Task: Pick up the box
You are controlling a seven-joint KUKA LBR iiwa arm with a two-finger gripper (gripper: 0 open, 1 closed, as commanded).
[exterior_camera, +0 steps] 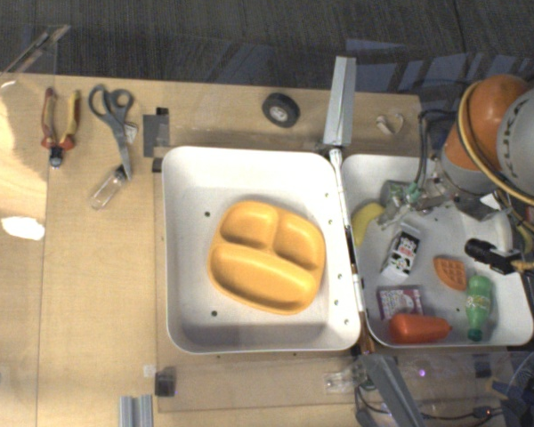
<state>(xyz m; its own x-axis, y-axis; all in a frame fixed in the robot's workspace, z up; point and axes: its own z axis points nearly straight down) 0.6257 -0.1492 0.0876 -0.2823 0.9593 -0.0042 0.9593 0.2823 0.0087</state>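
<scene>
Nearest the lower edge of my view, the right bin (522, 327) held most of the clutter. A red-orange, carrot-like piece (419, 328) lay along its near wall, and just beside it a green bottle (479, 306) stood or leaned near the corner. A small maroon packet (399, 301) sat touching the carrot-like piece on its far side. A little farther in I saw an orange waffle-patterned piece (450, 271), and to its left the box (404, 252) — a small black-and-white carton, lying tilted on the bin floor, apart from the other things. A yellow, rounded item (366, 221) rested against the bin's left wall, just beyond the box.

The gripper (406, 199) hung over the far part of the right bin, above and slightly beyond the box. I could not tell how it stood; the metal parts there blurred together with green wiring. Nothing showed between them that I could name, and the box lay on the bin floor, not lifted. The arm (507, 136), grey with its orange band, came in from the right over the bin's far corner.

The left bin (187, 327) carried one large yellow-orange moulded shape (267, 254) with three rounded lobes, roughly at its middle.

Farther back on the wooden bench (71, 283) lay scissors (116, 123), red-handled pliers (58, 123) — well to the left — and a roll of black tape (280, 108) beyond the left bin.
</scene>
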